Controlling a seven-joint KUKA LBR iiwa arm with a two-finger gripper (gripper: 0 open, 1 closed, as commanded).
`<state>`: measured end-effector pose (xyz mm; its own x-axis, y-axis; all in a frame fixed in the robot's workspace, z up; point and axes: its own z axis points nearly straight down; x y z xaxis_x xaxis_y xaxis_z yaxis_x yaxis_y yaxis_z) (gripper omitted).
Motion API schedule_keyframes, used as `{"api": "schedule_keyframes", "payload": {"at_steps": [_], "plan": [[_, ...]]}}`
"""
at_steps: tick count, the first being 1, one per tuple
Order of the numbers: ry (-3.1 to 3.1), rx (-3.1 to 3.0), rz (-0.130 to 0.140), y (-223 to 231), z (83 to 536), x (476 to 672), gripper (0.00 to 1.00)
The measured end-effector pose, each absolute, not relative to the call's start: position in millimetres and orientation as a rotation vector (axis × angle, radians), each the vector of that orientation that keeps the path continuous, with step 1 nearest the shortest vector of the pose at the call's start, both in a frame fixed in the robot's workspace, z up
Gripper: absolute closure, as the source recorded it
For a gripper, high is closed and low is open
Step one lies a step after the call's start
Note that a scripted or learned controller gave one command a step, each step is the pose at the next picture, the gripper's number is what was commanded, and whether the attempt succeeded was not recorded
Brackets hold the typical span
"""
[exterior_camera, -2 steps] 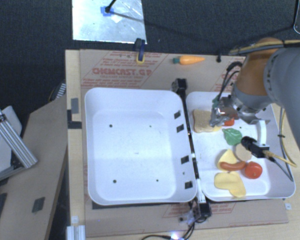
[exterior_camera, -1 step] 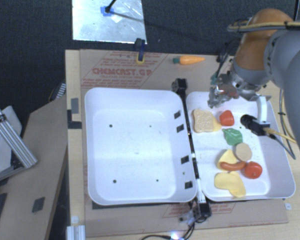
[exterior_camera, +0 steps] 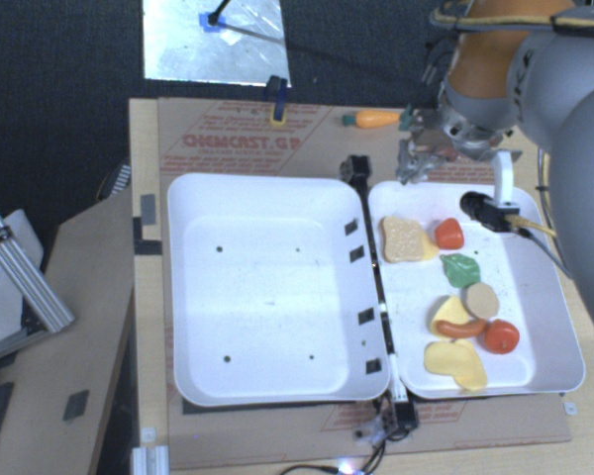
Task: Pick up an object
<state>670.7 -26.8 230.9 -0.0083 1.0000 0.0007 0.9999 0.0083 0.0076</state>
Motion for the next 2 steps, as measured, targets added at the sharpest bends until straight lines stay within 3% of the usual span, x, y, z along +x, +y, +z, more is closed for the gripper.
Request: {"api": "schedule_keyframes", "payload": {"at_steps": [2], "plan": [[2.231, 2.199, 0.029, 155, 505, 667.8, 1.00]]}}
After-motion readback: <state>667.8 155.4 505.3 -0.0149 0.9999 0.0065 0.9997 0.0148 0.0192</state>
